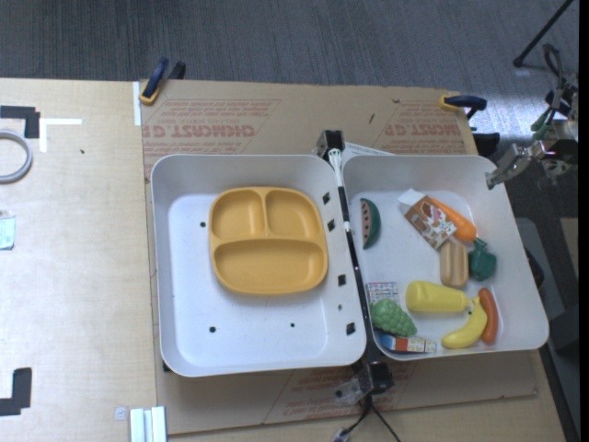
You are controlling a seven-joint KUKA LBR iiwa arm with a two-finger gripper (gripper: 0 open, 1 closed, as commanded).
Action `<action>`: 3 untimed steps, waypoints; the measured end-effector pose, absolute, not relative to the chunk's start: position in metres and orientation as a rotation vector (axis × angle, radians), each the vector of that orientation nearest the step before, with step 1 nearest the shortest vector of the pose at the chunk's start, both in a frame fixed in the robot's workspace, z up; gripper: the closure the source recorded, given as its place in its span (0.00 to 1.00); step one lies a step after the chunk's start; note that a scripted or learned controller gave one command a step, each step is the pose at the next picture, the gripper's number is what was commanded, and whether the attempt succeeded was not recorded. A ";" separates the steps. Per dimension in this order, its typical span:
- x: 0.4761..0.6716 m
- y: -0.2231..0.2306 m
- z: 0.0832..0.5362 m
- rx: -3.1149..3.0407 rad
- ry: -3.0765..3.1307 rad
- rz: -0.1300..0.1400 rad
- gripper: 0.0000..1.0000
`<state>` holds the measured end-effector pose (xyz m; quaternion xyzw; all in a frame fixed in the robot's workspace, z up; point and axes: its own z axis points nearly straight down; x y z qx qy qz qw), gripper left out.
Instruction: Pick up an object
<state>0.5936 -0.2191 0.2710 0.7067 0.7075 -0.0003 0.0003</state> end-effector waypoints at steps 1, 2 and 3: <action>0.585 -0.173 0.118 2.366 2.068 -0.001 0.00; 0.594 -0.153 0.093 1.692 2.646 0.000 0.00; 0.595 -0.153 0.103 1.694 2.641 0.002 1.00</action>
